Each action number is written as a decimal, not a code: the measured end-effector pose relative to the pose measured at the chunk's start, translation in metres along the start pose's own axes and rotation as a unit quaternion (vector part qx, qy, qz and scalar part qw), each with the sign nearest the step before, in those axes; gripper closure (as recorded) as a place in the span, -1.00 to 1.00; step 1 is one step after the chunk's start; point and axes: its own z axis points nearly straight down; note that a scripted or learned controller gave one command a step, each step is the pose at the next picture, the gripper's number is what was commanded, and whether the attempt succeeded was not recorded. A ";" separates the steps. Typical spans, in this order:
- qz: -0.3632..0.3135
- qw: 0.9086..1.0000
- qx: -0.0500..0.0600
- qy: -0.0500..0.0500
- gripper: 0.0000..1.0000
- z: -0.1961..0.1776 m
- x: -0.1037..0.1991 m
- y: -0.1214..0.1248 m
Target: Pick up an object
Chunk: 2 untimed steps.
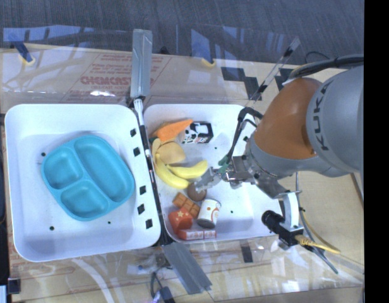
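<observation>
At the right of the frame you see the bulky grey metal arm with its rounded orange band, black "KU" lettering on the grey shell, thin black cables, and a small metallic tool.

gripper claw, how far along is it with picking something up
Done so far: the arm has reached into the right bin, and the claw sits low beside the bananas, near the pile of toy food. In hand: nothing that I can see between its fingers. Left: close on one item, perhaps a banana, and lift it clear. The blue tray in the left bin lies apart from the action.
</observation>
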 end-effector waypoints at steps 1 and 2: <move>-0.070 0.998 0.003 0.002 -1.00 0.096 0.021 0.000; -0.072 0.997 0.000 0.000 1.00 0.085 0.020 0.002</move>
